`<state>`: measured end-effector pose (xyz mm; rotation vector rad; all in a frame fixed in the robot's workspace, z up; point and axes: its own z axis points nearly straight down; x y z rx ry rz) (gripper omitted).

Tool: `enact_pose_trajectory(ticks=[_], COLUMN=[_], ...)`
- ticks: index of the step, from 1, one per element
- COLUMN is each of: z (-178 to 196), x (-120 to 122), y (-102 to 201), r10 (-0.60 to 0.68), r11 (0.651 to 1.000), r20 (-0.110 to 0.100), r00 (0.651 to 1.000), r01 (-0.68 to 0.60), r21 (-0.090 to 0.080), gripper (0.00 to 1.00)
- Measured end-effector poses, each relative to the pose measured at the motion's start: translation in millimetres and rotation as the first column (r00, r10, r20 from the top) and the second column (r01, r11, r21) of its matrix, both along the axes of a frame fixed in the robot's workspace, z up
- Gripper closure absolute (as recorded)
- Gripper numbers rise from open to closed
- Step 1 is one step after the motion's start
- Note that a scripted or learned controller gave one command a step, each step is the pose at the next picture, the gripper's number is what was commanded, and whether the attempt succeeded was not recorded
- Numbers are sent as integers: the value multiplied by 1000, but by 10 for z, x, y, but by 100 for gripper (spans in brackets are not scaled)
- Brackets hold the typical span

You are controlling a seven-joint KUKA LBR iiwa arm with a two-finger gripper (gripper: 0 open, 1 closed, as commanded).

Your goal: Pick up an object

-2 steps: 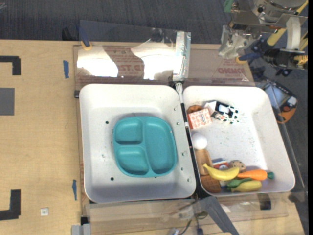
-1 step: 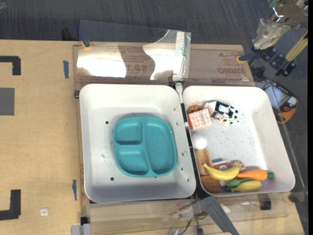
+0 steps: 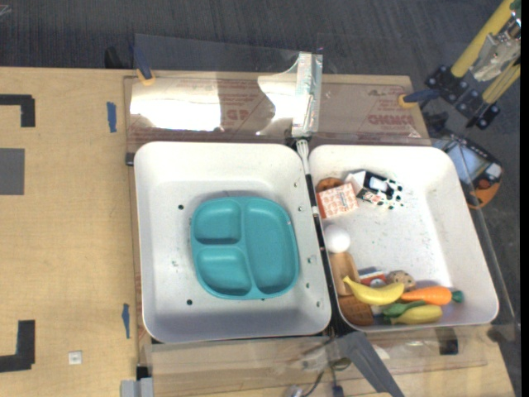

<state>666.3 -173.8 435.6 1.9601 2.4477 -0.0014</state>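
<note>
Jaws: open or closed, cannot tell.

Desk (image 3: 58,222): tan board top with black corner marks and blue tape bits, and two white bins side by side on it.

Left bin (image 3: 157,172): a teal divided plate (image 3: 245,246) with three compartments lies flat near the middle.

Right bin (image 3: 430,188): the candidate objects crowd its left wall and near edge.
- An orange-and-white carton (image 3: 336,198) sits at the far left.
- A black-and-white spotted item (image 3: 376,187) lies just beside the carton, toward the bin's centre.
- A white ball (image 3: 337,240) rests nearer the camera than the carton, close to the left wall.
- A brown block (image 3: 343,265) lies just beyond the ball, running toward the near corner.
- A banana (image 3: 374,291) lies across the block's lower end.
- A carrot (image 3: 430,295) lies beside the banana.
- A yellow-green piece (image 3: 417,313) sits against the near rim, touching the carrot.

Behind the bins: a clear plastic sheet (image 3: 215,98) over cardboard.

Far right corner: a yellow-and-black clamp fixture (image 3: 483,56), off the desk
</note>
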Motion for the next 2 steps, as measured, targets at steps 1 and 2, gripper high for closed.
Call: enact_pose_trajectory(ticks=[1,2], z=[9,19], x=[6,12], y=[-507,-473], r10=[231,706], r11=[973,708], r20=[2,-1], r00=[973,708], r01=[-231,-706], r21=[-1,-1], gripper=[100,100])
